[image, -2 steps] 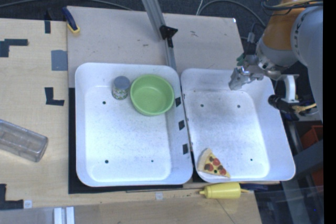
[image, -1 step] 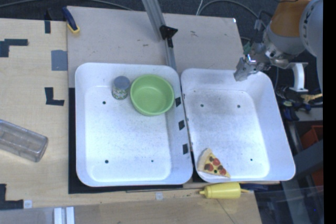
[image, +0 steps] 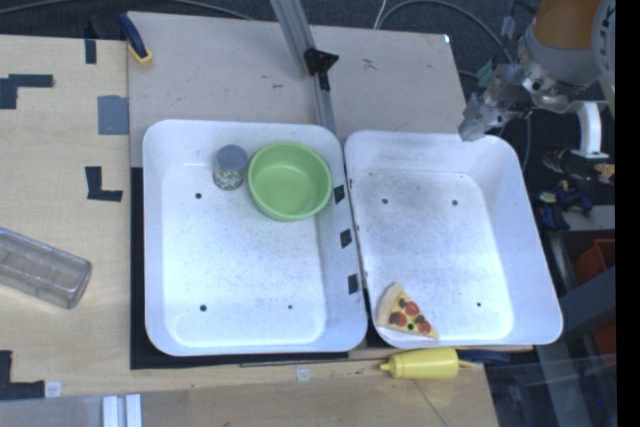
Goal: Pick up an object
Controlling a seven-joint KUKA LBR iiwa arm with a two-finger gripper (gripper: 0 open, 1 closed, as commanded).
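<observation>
Gripper (image: 473,127): we see it hanging over the far right corner of the right bin (image: 520,215); whether it is open or closed, we can't tell.
Pizza slice (image: 404,311): lying flat in the right bin's near left corner, well apart from the gripper.
Green bowl (image: 289,179): upright at the far edge of the left bin (image: 170,245).
Small can (image: 230,166): just beside the bowl's left.
Yellow bottle (image: 423,363): on its side on the bench, just in front of the right bin.

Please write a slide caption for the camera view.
Hand above right bin's far corner; pizza slice inside.
</observation>
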